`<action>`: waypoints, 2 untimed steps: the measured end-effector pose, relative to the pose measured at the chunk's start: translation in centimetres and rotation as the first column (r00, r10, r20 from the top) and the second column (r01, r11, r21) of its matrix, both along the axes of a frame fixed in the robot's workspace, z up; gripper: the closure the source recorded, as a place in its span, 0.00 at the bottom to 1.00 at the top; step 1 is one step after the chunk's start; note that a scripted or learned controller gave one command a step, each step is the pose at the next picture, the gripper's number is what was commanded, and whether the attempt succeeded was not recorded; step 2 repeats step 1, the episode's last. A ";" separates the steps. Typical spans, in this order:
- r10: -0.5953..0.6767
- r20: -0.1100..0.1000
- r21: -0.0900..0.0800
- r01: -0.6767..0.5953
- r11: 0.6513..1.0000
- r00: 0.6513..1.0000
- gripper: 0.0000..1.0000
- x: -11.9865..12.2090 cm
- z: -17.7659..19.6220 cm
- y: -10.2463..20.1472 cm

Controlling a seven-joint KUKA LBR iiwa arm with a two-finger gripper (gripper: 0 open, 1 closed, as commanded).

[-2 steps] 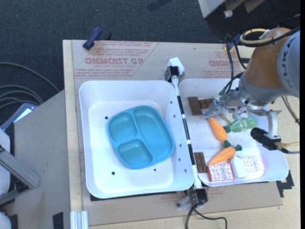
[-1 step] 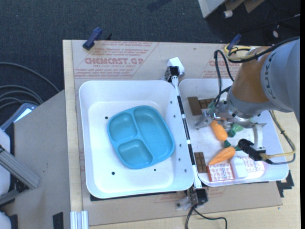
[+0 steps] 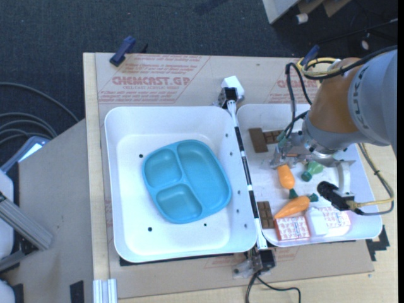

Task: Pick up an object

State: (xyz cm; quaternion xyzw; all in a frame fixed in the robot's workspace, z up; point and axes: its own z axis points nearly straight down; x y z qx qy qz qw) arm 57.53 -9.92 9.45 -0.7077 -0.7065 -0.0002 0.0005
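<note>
Several small toys lie in the right bin [image 3: 372, 229], any of which could serve as the object to be picked up. A short orange carrot [image 3: 286, 176] lies near the bin's middle, and a second, longer carrot [image 3: 293, 207] lies just below it, tilted. A small green piece [image 3: 313, 168] sits to the right of the short carrot. Two brown chocolate bars are seen, one near the bin's upper left [image 3: 257, 139] and one near its lower left [image 3: 265, 214]. A red-and-white box [image 3: 292, 228] and a second white packet [image 3: 328, 221] rest along the lower edge.

The gripper [image 3: 295, 153] hangs over the short carrot and the green piece, beneath the grey arm [image 3: 366, 100] with its orange band. Whether the jaws are spread or pressed together cannot be told, since the wrist covers them, and nothing is seen between them.

The step in hand is judged to be the descent onto a toy. The short carrot would best be straddled across its narrow width, with the jaws kept off the green piece beside it.

In the left bin [image 3: 120, 169] a blue divided plate [image 3: 185, 180] is held. Both bins stand on a counter [image 3: 158, 81].
</note>
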 end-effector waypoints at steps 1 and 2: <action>0.003 0.001 0.000 -0.003 1.000 1.000 1.00 -0.2 9.0 7.1; 0.003 0.001 0.000 -0.003 1.000 1.000 1.00 -0.2 9.0 7.1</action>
